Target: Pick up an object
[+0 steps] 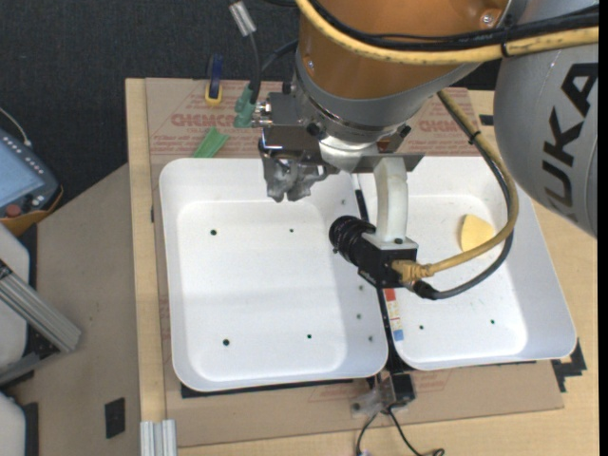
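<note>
A small yellow wedge (476, 230) lies in the right bin (532, 331), well right of the claw (288, 180), whose state I cannot tell. It looks light, probably soft; grip across its narrow sides.

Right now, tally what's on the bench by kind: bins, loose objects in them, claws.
White bins: 2, the left bin and the right bin
Yellow object in the right bin: 1
Claw, over the left bin's far edge: 1
Total: 4
</note>
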Robot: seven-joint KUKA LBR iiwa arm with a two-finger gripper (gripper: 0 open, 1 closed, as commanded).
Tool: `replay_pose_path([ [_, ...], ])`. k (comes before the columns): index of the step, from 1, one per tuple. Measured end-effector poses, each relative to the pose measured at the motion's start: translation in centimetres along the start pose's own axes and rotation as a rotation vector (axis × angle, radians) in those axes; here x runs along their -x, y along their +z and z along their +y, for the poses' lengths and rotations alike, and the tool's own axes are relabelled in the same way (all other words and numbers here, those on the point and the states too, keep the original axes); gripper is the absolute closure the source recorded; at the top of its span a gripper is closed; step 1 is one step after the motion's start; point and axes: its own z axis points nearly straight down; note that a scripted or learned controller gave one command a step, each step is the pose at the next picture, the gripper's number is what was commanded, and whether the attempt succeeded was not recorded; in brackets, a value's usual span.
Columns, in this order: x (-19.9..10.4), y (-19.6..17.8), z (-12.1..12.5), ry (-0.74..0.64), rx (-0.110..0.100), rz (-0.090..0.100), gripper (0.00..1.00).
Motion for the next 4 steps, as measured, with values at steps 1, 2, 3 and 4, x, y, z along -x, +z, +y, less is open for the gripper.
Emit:
replay_pose_path([
  [1, 0.8, 21.9, 0.4, 0.008, -0.022, -0.012, 1.00],
  [2, 8.3, 23.9, -0.3, 0.015, -0.013, -0.009, 1.00],
  [3, 18.7, 26.1, -0.3, 0.019, -0.011, -0.009, 1.00],
  [4, 28.6, 25.9, -0.4, 0.017, -0.005, -0.009, 1.00],
])
